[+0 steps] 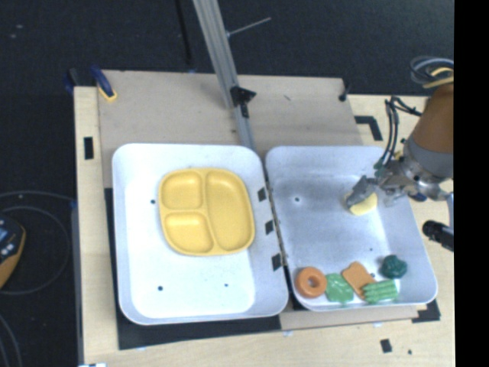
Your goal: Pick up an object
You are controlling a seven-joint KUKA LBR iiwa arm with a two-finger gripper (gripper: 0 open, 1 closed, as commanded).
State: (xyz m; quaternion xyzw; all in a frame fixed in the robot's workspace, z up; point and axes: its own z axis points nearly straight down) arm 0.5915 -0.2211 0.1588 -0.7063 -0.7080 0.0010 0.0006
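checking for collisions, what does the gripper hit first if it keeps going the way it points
Probably the pale yellow piece: the gripper points down and left, right at it, in the right bin. Depth is unclear, so contact cannot be confirmed.

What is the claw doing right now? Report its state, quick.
Claw: over the right bin, down at a pale yellow object; open or closed cannot be told, nor any hold.
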